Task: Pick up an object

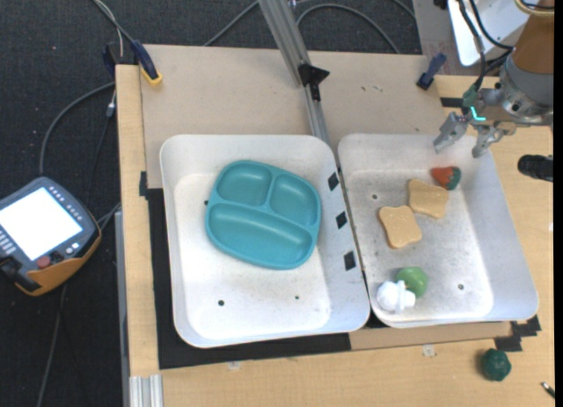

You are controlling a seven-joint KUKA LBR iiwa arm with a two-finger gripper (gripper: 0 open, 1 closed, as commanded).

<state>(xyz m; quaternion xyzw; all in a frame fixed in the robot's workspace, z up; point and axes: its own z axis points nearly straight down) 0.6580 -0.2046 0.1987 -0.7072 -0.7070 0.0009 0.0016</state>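
Note:
The right bin holds two tan toast-shaped pieces, a small red and green toy, a green ball and a white toy. My gripper hangs over the far right corner of this bin, just above and beyond the red and green toy. Its two fingers are spread apart with nothing between them.
The left bin holds a teal divided plate. A slanted metal rod crosses above the gap between the bins. A dark green ball lies on the bench outside the right bin's near corner. Clamps sit at the bench's far edge.

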